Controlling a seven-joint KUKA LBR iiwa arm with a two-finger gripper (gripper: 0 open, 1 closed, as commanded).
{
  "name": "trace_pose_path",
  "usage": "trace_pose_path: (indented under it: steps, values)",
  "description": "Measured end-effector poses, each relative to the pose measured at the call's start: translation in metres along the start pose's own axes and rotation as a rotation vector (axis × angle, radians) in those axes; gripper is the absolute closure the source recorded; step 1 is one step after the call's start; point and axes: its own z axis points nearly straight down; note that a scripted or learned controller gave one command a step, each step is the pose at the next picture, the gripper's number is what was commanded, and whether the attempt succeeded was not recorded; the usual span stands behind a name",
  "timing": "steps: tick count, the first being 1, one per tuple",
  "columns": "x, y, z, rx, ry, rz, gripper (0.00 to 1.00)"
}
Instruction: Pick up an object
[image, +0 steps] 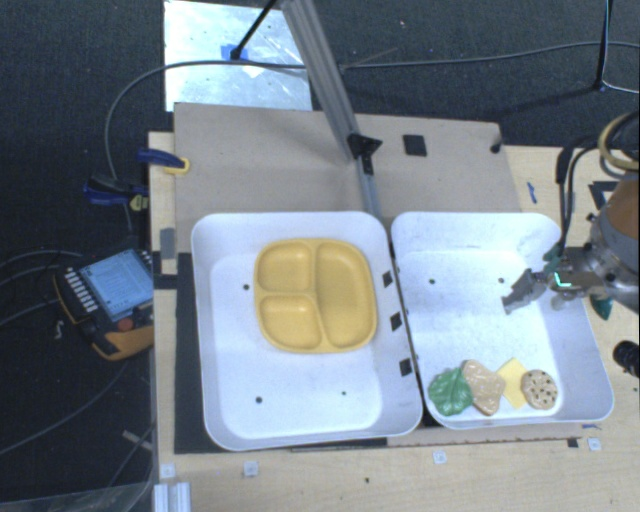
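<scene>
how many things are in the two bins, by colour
yellow: 2, the divided plate in the left bin and a cheese-like wedge in the right bin
green: 1, the leaf
tan: 2, the toast-like piece and the cookie
total: 5

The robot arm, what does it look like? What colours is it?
The arm comes in from the right side. The part you can see is grey metal, with an orange ring up near the top. Dark cables curl beside it. At its end is a small grey gripper with thin fingers, and a little green light glows just behind them.
</scene>
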Motion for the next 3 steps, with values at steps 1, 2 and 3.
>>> trace_pose_path:
  steps: [1,2,3]
  values:
    - [0.000,0.000,0.000,-0.001,0.000,0.000,0.00]
    - [-0.005,0.005,0.060,0.005,0.001,0.004,0.00]
    - [-0.007,0.006,0.102,0.003,0.001,0.004,0.00]
